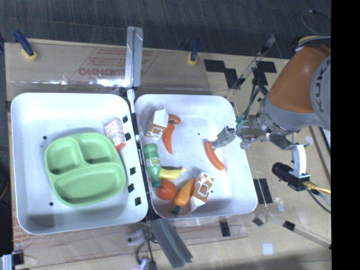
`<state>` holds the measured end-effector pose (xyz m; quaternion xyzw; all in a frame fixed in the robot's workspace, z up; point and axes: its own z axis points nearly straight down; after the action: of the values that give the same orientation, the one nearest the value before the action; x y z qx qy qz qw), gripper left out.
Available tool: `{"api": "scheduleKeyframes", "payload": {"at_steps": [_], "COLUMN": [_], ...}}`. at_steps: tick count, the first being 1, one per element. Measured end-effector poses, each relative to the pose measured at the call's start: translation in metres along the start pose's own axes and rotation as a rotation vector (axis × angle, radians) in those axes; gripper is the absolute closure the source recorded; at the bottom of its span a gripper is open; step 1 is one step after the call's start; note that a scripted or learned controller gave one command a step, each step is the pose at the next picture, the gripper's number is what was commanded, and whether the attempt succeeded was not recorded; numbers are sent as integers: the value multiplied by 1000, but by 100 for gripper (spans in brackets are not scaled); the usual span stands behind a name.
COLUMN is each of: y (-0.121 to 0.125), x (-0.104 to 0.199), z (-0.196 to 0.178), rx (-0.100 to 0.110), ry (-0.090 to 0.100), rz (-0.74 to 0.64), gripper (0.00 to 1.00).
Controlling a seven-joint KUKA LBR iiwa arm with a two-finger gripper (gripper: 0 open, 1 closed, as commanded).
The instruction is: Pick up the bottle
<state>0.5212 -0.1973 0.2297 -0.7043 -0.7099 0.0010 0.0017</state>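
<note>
Green bottle (pixel 152 164) — labelled, lying flat by the right bin's (pixel 191 103) left wall.

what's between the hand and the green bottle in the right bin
In the camera view, the hand sits above the hot dog. Between it and the bottle lie bare bin floor and an orange pepper.

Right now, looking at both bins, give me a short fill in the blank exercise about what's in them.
1. The green bottle lies in the ____ bin, against the divider.
2. The green divided tray sits in the ____ bin.
3. The gripper hovers nearest the ____ sausage.
4. The yellow ____ lies just beside the bottle.

Missing words: right; left; orange-red; banana
</note>
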Motion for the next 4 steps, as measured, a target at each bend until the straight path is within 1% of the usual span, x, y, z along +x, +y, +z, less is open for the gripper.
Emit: {"api": "scheduleKeyframes", "payload": {"at_steps": [1, 2, 3, 4], "y": [24, 41, 26, -10], "x": [17, 115, 164, 223], "z": [68, -62, 40, 40], "rx": [1, -2, 3, 6], "ry": [-1, 0, 0, -1], "rz": [-84, 126, 513, 749], "gripper": [0, 0, 0, 0]}}
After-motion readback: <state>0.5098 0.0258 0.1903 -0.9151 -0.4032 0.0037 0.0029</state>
